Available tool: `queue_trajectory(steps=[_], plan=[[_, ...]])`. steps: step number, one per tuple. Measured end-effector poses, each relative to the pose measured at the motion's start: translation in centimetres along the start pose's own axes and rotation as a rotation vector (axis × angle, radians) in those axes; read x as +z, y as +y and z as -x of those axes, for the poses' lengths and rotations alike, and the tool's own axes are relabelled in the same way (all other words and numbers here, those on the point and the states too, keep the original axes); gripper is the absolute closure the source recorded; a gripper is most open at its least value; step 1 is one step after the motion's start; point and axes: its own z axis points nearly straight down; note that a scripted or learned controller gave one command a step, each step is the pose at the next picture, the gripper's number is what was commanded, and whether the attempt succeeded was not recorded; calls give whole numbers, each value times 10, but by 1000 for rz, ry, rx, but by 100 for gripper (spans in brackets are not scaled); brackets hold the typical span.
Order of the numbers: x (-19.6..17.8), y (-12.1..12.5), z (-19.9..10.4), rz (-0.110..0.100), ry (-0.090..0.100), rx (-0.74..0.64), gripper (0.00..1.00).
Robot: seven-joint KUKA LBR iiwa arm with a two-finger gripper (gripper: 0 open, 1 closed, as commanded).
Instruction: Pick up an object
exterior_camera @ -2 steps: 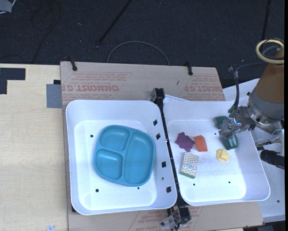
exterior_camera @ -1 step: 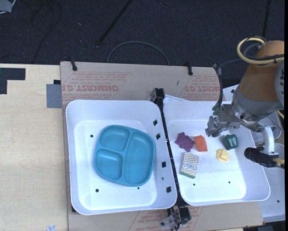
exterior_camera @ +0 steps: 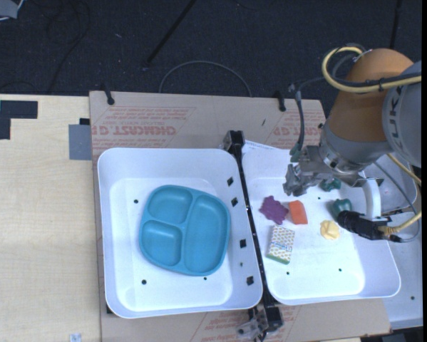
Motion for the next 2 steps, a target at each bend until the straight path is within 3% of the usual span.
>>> queue_trajectory(steps=[2], plan=[[1, 29, -120, 0, -1, 0, 100]])
